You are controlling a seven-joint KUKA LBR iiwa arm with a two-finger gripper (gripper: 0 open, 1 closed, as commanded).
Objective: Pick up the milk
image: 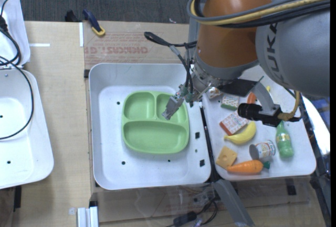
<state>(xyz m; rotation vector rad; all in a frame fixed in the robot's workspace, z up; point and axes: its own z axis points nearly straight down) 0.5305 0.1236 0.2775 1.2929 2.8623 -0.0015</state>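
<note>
Fingers (170,110): appear drawn together, nothing visible between them; the tips are small and grey against the plate, so this reading is tentative. The gripper (176,104) hangs over the green plate (155,139), at the plate's 1 o'clock compartment, in the left bin (105,131).

Milk: judged to be the red-and-white carton (233,123) lying flat in the right bin (302,168), at about 4 o'clock from the gripper and well apart from it. Label too small to read; a paler small box (229,101) at the carton's 12 o'clock is the other candidate.

The carton touches, or nearly touches, the banana (241,134) at its 5 o'clock, so a grasp there looks crowded.

Hidden: the arm's orange band (231,16) and wrist cover the right bin's 12 o'clock edge.
</note>
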